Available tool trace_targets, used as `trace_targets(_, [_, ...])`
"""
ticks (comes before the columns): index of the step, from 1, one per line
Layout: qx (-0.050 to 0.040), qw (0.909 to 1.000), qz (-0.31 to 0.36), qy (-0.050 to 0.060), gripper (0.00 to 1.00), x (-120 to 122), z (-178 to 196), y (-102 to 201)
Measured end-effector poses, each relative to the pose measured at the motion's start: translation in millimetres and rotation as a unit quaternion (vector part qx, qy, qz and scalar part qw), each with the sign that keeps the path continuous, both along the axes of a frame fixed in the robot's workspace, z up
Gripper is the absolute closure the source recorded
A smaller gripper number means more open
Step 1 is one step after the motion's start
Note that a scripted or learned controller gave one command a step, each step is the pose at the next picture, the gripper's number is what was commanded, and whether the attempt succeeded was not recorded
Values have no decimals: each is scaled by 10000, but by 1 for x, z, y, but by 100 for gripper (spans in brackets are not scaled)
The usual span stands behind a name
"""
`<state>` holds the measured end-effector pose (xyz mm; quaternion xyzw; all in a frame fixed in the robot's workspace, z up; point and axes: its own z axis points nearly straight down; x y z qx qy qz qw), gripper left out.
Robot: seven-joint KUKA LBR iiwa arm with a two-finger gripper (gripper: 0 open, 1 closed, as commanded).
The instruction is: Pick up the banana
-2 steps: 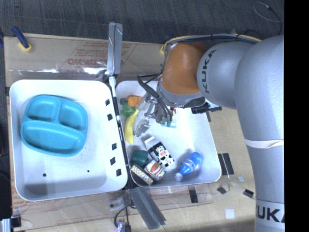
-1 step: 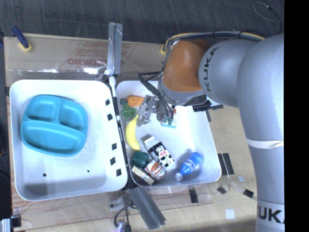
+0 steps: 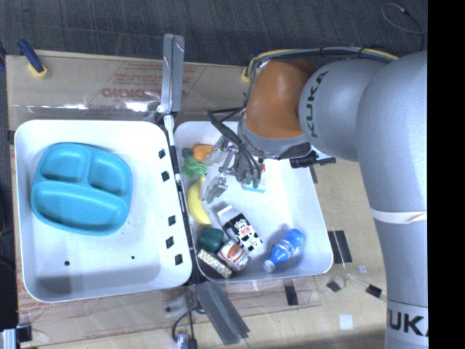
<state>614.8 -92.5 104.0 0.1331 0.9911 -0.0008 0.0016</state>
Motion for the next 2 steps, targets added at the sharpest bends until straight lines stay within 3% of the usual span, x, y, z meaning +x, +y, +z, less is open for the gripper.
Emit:
trace_targets(1, [6, 9993, 365, 14, 0, -36, -12, 1])
trace_targets(2, [-19, 9993, 374, 5, 100, -35, -1, -2])
